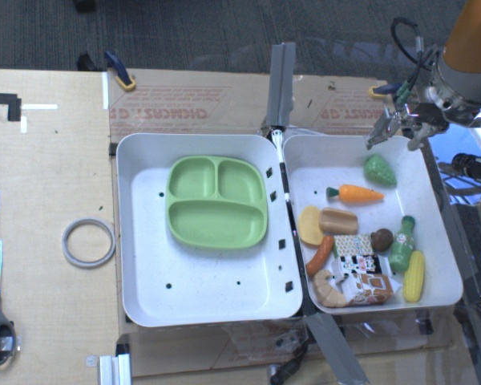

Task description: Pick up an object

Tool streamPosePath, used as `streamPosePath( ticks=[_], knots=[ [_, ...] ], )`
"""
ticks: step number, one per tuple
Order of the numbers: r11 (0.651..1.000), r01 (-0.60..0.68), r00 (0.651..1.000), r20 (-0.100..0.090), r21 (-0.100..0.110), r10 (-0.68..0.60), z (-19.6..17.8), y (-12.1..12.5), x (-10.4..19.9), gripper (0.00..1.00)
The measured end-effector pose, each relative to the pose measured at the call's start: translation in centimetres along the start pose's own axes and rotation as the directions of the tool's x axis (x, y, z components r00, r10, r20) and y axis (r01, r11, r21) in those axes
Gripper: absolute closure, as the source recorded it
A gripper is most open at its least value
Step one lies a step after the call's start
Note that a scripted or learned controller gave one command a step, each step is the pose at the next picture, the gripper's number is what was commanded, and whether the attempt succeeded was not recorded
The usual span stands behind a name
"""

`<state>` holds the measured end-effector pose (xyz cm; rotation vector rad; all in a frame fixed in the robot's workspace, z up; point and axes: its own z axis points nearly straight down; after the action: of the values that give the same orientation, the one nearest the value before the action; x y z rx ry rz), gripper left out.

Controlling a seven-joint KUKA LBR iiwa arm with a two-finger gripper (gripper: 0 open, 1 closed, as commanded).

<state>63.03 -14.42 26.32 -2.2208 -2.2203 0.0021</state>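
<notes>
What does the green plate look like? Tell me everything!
The green plate is pale green, smooth like plastic, with rounded corners. Raised ridges split it into three compartments: two small ones at the far side, one long one nearer. It lies flat, right way up, in the left bin, toward the far side, with nothing in it.

The arm (465, 46) shows an orange band above a grey wrist section. Black cables (409, 42) loop beside the wrist. The gripper (399, 127) is a cluttered metallic assembly, silver-grey with dark parts, ending in thin grey fingers (378, 137).
</notes>
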Motion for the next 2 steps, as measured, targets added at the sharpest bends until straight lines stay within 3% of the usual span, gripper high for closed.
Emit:
streamPosePath(
  ticks=[1,2],
  knots=[
    [0.965,0.263,0.965,0.002,-0.001,-0.263,2.4,2.9,-2.3,0.00],
    [0.995,0.098,0.995,0.001,-0.001,-0.098,14.2,-0.8,-2.1,0.00]
  ],
)
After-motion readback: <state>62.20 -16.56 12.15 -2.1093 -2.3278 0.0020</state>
